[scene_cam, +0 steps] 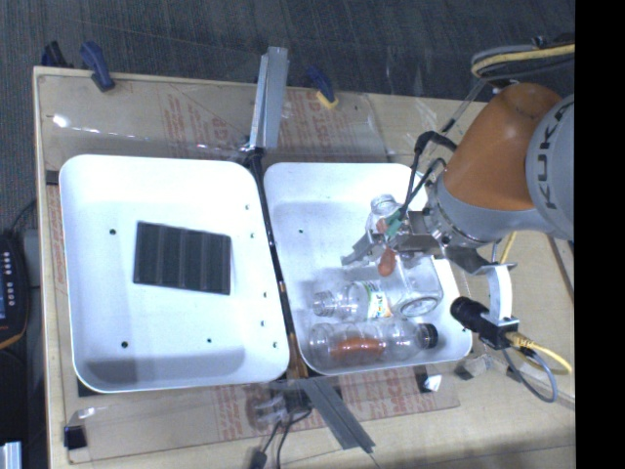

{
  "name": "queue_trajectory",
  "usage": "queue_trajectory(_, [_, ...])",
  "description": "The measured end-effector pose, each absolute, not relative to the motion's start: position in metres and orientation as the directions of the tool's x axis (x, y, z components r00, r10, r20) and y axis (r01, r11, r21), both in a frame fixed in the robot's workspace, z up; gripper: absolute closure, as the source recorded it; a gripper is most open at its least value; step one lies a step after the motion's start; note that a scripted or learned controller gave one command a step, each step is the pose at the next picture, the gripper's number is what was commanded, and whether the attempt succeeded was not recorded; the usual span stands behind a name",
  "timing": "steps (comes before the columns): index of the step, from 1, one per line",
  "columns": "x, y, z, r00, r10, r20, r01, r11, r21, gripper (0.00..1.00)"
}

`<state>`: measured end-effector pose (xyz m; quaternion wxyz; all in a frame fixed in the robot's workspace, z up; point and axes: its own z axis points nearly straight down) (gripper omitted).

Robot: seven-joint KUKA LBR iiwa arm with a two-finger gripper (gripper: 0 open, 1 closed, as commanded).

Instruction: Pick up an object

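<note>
The right bin (303, 203) holds several clear plastic things. Along its front wall lies a clear bottle (366, 342) with something orange inside and a dark cap. Behind it are a small clear bottle (337, 304) with a green-marked label and a round clear jar (420, 296). My gripper (383, 247) hangs low over the middle right of this bin, just above the pile. A small clear bottle top (383, 206) shows right behind the gripper and a small reddish piece (388, 263) sits right under it. Whether anything is held is unclear.
The left bin (88, 203) bears a dark ribbed rectangular pad (183, 257) at its middle. A grey metal bar (268, 96) stands behind the gap between the bins. Blue clamps (98, 64) hold the board's far edge. The arm's orange band (498, 149) overhangs the right bin's right side.
</note>
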<state>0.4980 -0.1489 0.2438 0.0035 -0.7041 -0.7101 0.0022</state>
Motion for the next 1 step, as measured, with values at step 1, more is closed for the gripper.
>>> queue_trajectory(1, [0.5161, -0.1982, 0.1574, -0.061, 0.998, 0.002, 0.998, 0.061, -0.008, 0.0])
